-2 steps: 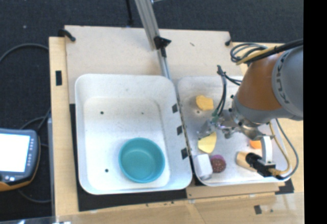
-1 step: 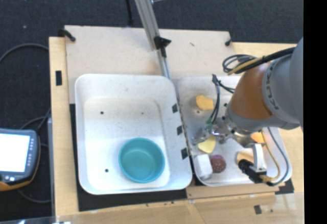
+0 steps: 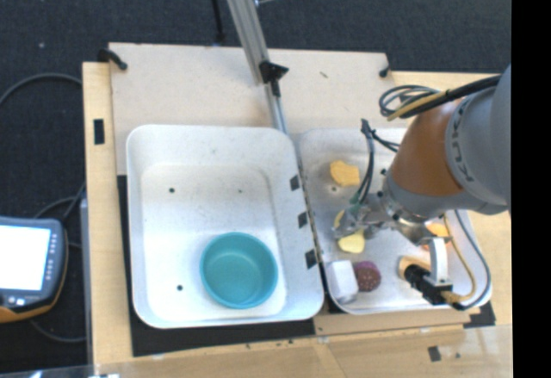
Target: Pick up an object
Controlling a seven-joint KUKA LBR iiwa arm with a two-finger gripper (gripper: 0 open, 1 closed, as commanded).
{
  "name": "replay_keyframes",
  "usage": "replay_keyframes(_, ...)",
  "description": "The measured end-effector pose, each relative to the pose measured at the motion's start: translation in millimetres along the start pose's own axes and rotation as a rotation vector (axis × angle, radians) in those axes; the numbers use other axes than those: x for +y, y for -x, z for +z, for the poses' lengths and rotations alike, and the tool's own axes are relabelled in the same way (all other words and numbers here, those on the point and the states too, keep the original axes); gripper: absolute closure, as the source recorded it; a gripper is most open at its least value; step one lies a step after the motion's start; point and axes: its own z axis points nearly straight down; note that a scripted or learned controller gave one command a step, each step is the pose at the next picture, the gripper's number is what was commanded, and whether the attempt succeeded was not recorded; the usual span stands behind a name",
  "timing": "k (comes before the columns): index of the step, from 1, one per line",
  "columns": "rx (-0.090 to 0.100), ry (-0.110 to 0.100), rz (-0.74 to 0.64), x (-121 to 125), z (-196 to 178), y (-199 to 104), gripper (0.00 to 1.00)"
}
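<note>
Fingers (image 3: 355, 221) down in rt bin (image 3: 320, 144) just above yellow piece (image 3: 350, 243) — open/closed: can't tell.

no readable text, labels or numbers anywhere

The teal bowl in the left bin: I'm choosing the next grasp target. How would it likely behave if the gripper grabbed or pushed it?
The teal bowl sits upright and looks rigid, so it should probably keep its shape. Its smooth round wall may slip between fingers; the rim seems the safer grip. Pushed, it would likely slide across the left bin rather than tip.
</note>
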Motion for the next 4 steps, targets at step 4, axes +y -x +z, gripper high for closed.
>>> replay_keyframes(4, 0.002, -0.003, -0.014, -5.6, -115.3, -86.8, 1.00)
